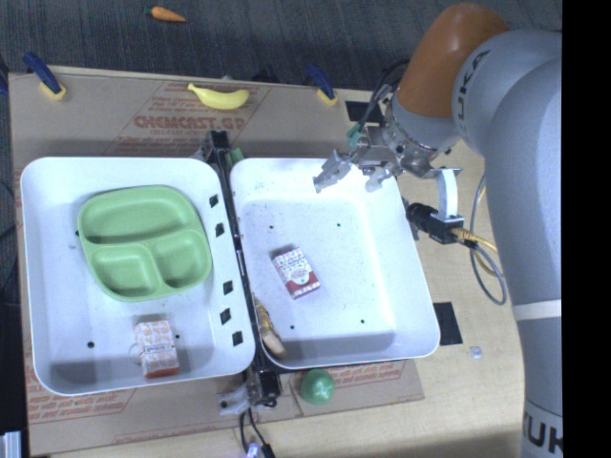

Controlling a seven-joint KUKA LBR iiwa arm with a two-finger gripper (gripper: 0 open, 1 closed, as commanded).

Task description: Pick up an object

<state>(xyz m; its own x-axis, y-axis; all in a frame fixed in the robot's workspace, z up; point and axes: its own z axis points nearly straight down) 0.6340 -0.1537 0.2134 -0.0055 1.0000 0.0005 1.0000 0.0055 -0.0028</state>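
Note:
A small red and white carton point(296, 272) lies flat in the middle of the right bin point(401, 284). My gripper point(352, 173) hangs over that bin's far rim, up and to the right of the carton, well apart from it. Its fingers are spread and nothing sits between them. In the left bin point(38, 256) lie a green divided tray point(145, 239) and a second small carton point(156, 347) near the front wall.
A yellow banana point(220, 94) rests on the cardboard behind the bins. A green ball point(317, 385) sits on the cardboard in front of the right bin. A tan object point(268, 337) lies at the right bin's front left corner. Blue clamps point(44, 74) hold the cardboard.

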